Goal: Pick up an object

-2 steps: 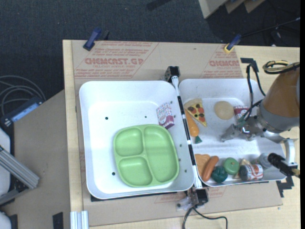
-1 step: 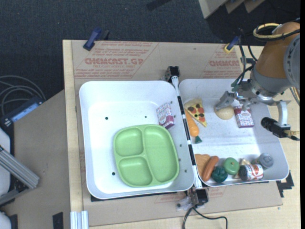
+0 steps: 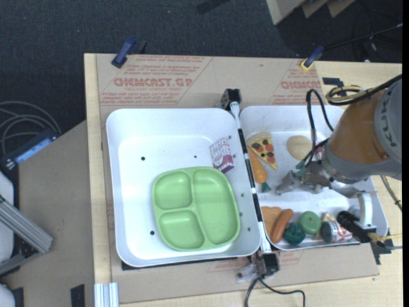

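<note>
Claw: the grey two-finger gripper [image 3: 287, 183] is hovering low in the right white plastic bin [image 3: 281, 115], and whether it is open or closed cannot be told.
Nearest target: the orange plastic carrot [image 3: 258, 166] is lying just left of the claw.
Alternatives: the triangular toy pizza slice [image 3: 263, 148] is sitting up-left.
Advice: it should be centring over one item before closing.

A pizza slice [image 3: 262, 148] with dark toppings is seen lying flat near the right bin's left wall, with a beige round piece [image 3: 298, 147] to its right. An orange carrot [image 3: 258, 169] lies below the slice. Along the bin's front edge are laid orange pieces [image 3: 277, 219], a dark green item [image 3: 294, 234], a green round item [image 3: 310, 222] and a small can [image 3: 333, 230].
</note>
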Robot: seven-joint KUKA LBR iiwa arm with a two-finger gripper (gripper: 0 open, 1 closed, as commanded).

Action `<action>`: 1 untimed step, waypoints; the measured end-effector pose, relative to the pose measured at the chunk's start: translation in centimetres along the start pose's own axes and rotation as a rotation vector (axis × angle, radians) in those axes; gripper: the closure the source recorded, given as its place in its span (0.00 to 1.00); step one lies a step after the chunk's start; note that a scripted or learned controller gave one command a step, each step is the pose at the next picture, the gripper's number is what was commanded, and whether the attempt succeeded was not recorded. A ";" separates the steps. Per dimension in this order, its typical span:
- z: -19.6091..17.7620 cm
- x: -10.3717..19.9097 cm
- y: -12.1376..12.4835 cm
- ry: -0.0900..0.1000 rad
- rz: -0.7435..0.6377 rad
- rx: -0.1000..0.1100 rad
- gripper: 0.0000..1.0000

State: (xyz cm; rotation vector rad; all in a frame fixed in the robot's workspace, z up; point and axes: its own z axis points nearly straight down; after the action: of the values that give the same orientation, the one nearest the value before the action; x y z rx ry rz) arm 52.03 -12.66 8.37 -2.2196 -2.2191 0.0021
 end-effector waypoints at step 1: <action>-0.3 0.1 14.6 -0.002 -0.001 0.001 0.00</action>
State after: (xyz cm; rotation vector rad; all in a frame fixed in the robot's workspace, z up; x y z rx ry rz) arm 66.61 -12.57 8.60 -2.2189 -2.2204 0.0058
